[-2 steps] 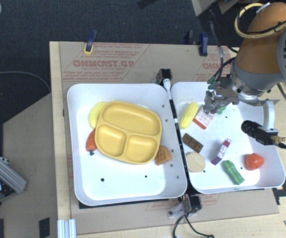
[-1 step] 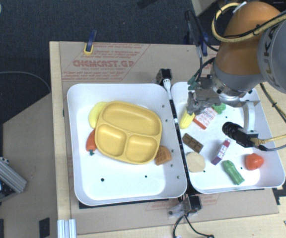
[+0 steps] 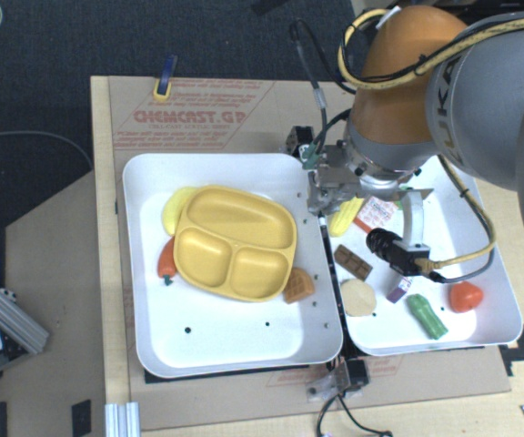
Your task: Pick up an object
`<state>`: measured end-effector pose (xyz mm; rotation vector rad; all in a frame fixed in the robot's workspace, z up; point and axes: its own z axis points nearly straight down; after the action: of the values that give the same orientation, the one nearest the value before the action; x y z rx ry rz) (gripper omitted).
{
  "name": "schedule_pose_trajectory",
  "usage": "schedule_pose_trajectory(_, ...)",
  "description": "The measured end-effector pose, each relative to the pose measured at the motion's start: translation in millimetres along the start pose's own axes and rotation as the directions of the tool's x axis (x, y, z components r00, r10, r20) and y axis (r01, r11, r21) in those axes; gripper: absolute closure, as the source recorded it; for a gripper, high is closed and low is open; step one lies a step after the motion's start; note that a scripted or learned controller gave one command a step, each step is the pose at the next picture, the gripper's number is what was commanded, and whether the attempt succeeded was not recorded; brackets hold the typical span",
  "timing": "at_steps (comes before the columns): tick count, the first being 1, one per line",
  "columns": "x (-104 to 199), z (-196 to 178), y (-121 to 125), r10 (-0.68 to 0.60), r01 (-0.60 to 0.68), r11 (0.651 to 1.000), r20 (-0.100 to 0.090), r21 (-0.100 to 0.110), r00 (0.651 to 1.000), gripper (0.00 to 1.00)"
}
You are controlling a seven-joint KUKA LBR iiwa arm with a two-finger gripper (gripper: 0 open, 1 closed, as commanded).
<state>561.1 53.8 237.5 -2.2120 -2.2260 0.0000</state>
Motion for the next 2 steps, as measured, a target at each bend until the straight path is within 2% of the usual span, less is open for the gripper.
schedule_pose_trajectory(1, 28.9, 24.1, -14.7, 0.003, -0.003, 1.000, 0.001, 0.003, 1.000, 1.00)
schedule_pose_trajectory(2, 17.8, 7.7, -7.3, 0.007, -0.007, 1.000, 0.003, -0.005, 1.000, 1.00)
